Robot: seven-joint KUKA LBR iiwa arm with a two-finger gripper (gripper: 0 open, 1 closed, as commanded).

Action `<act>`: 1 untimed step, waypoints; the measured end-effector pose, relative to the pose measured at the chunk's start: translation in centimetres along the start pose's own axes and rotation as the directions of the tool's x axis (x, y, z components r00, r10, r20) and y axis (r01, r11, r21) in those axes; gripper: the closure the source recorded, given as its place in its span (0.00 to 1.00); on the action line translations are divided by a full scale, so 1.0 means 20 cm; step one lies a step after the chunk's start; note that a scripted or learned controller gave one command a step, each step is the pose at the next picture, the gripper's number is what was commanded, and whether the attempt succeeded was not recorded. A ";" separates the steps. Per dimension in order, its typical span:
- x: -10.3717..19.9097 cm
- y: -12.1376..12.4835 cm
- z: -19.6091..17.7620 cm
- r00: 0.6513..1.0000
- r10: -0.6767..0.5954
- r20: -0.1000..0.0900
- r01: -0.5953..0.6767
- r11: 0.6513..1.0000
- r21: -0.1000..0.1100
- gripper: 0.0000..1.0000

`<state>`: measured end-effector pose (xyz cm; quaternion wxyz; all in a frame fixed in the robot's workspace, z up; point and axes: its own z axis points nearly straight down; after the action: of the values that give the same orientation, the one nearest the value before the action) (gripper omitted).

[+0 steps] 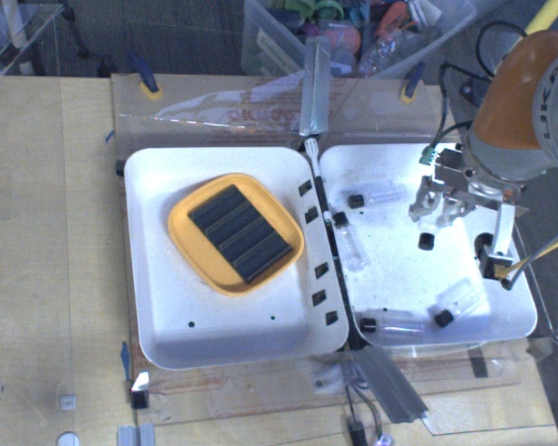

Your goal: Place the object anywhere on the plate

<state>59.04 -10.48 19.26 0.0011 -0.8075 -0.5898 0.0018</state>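
A dark ridged block lies flat on the yellow plate in the left bin. Its long side runs on a slant, from the upper left down to the lower right, and its raised stripes run across it the other way. The plate sits near the middle of that bin, turned a little like the block. The arm comes in from the right and hangs over the right bin. Its gripper points down over the upper part of that bin, and nothing is seen between its fingers, but I cannot tell how far apart they are. Some clear little tubes with black caps lie on the right bin's floor; they are see-through and hard to make out. A box of bright toys at the top is cut off by the edge.
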 end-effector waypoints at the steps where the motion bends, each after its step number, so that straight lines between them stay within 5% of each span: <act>1: 0.00 0.00 0.00 1.000 0.000 0.000 0.000 1.000 0.000 0.00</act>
<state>59.05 -10.48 19.29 0.0010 -0.8076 -0.5897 0.0015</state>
